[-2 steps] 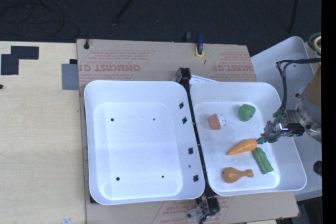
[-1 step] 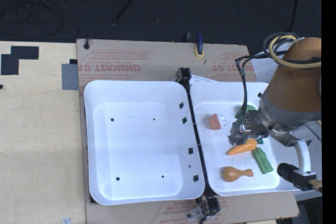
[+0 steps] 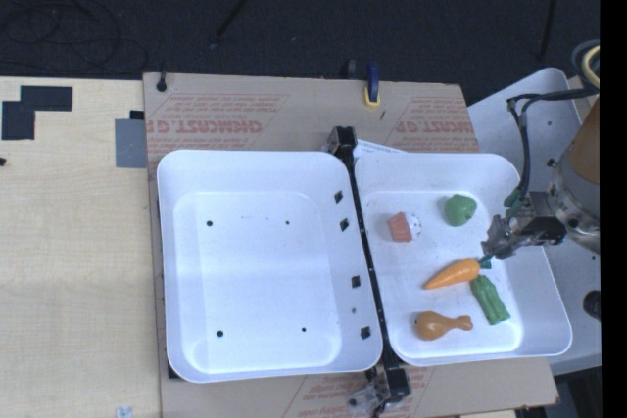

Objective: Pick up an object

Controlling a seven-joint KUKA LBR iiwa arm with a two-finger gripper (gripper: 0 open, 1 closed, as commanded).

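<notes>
1. The carrot (image 3: 453, 274) is orange and lies tilted in the right bin (image 3: 534, 348), with its green top end pointing up and to the right.
2. The tool (image 3: 497, 245) is right at that green top end of the carrot. It is dark and small here, so I cannot tell how far open it is or if it has hold of anything.
3. A long green veggie (image 3: 490, 300) lies just beside the carrot, a little lower and to the right.
4. An orange-brown chicken leg toy (image 3: 440, 325) lies below the carrot, near the front of the bin.
5. A round green ball-shaped thing (image 3: 459, 209) sits above the carrot, near the back of the bin.
6. A small pink block (image 3: 399, 228) sits to the left of the green one, with a small white thing (image 3: 414, 226) touching its side.
7. The grey arm (image 3: 573, 210) comes in from the right edge, with black cables (image 3: 522, 127) looping above it.
8. The left bin (image 3: 176, 308) sits right beside the right bin, and their inner edges touch.
9. Both bins rest on a brown cardboard sheet (image 3: 255, 117) on the light wood table (image 3: 69, 259).
</notes>
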